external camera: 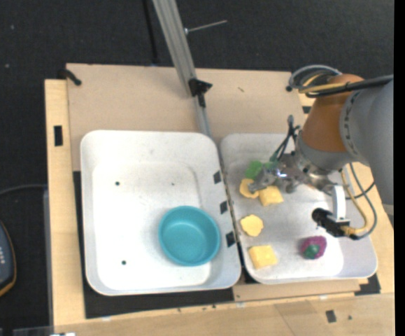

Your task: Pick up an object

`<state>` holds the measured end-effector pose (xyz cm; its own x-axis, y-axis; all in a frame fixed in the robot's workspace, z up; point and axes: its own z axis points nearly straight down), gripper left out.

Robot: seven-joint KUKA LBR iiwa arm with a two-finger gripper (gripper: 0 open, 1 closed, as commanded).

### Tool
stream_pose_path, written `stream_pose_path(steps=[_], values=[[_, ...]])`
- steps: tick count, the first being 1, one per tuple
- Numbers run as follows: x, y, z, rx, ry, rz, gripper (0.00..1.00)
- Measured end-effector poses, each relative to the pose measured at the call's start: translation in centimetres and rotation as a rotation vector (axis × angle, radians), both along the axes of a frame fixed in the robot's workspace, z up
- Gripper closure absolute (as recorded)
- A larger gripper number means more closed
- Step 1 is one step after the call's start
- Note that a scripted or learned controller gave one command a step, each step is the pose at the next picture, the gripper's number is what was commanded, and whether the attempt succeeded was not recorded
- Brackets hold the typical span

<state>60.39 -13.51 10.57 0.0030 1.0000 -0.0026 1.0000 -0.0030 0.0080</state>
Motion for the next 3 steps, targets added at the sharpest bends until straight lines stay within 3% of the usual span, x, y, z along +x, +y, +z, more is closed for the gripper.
stream_pose_path(steps=[1,3], values=[[0.2,0.0,1.3,0.000,-0.007,-0.003,1.00],[0.3,-0.7,13.2,0.001,0.000,0.006,1.00]])
